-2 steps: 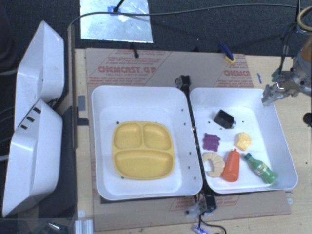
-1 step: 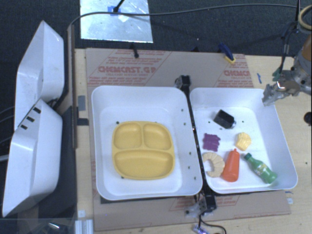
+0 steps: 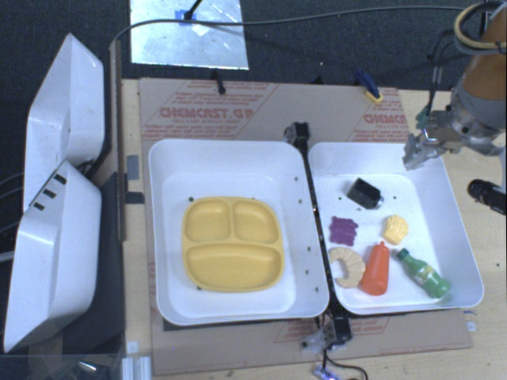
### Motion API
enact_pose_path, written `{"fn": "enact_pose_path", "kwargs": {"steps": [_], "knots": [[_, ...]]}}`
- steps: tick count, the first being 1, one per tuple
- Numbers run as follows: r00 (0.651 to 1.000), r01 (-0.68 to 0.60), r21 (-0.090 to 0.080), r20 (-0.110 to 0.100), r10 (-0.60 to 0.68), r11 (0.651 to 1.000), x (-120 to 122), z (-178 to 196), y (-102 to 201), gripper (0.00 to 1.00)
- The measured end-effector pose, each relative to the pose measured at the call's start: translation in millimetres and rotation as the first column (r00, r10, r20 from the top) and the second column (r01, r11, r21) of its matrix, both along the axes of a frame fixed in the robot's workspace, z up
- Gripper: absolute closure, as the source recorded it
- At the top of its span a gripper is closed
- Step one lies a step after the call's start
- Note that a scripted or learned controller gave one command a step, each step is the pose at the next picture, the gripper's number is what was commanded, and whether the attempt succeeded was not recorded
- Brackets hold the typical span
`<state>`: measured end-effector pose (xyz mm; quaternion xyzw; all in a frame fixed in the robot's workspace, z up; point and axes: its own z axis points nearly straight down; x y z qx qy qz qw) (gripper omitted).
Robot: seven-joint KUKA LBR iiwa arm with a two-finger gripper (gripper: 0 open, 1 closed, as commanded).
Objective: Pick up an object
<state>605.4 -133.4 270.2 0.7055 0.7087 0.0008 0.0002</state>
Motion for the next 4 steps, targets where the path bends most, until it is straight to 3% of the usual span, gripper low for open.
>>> {"fn": "enact_pose_path", "kwargs": {"steps": [4], "knots": [[1.000, 0.000, 0.000, -0.001, 0.000, 1.000, -19.5, -23.8, 203.4, 1.00]]}}
